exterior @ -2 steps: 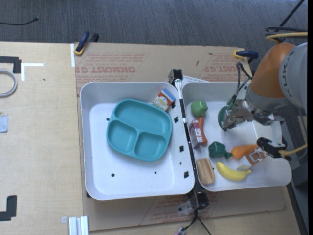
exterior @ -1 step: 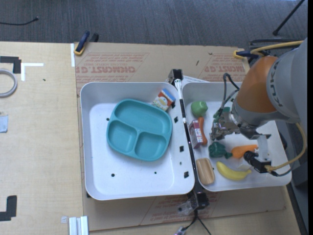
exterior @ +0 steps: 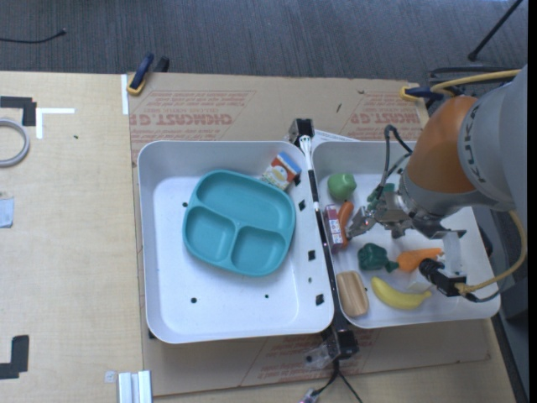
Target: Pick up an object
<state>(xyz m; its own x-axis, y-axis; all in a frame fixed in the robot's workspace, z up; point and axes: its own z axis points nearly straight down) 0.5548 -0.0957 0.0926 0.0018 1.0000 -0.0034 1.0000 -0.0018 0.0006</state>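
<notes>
Two-finger gripper hung low over right white bin, fingers apart, gripping nothing (yet); dark green plastic broccoli toy just beside — light, stiff, bumpy; best pinched across stalk

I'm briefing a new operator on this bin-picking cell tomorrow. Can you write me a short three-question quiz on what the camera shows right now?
1. True or false: the teal divided plate lies in the left bin.
2. Multiple choice: which item lies nearest the front wall of the right bin? A) green apple B) banana C) carrot
3. Fill in: the gripper is above the ____ bin.

Key
1. True. It takes up much of that bin's floor.
2. B. The banana lies by the front wall, beside the bread roll.
3. Right. It is between the apple and the dark green vegetable.
</notes>
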